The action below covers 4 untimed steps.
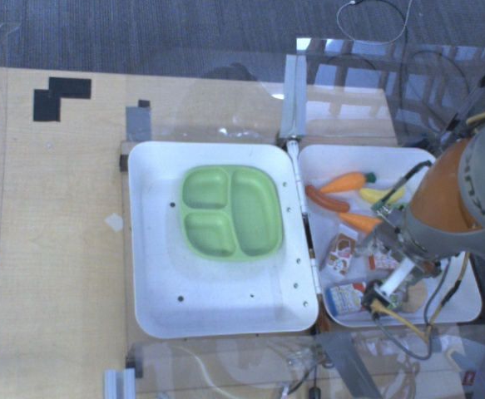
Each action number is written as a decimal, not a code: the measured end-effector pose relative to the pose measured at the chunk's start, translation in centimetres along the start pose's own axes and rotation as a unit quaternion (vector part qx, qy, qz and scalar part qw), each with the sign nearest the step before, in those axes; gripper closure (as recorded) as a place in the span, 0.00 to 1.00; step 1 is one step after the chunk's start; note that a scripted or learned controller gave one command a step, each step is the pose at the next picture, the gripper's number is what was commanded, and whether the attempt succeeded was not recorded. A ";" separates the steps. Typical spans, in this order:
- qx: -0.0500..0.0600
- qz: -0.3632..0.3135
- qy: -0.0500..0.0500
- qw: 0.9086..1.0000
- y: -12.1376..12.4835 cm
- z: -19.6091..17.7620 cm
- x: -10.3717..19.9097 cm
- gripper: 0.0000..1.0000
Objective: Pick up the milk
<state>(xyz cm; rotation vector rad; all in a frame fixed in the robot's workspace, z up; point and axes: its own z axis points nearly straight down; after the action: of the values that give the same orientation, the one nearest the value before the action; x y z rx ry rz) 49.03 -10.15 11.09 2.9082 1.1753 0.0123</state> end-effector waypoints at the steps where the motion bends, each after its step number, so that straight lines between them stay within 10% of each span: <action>1: 0.004 0.077 -0.002 0.997 8.0 1.2 -2.4 0.00; 2: 0.005 0.044 -0.004 0.999 13.4 -4.2 5.8 0.00; 3: 0.007 0.037 -0.006 0.999 13.3 -4.8 6.0 1.00; 4: 0.005 -0.050 -0.004 0.999 8.7 -9.9 4.5 1.00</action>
<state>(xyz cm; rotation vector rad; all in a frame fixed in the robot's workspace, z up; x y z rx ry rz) 58.18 -13.28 21.09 2.8521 1.3223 -0.0049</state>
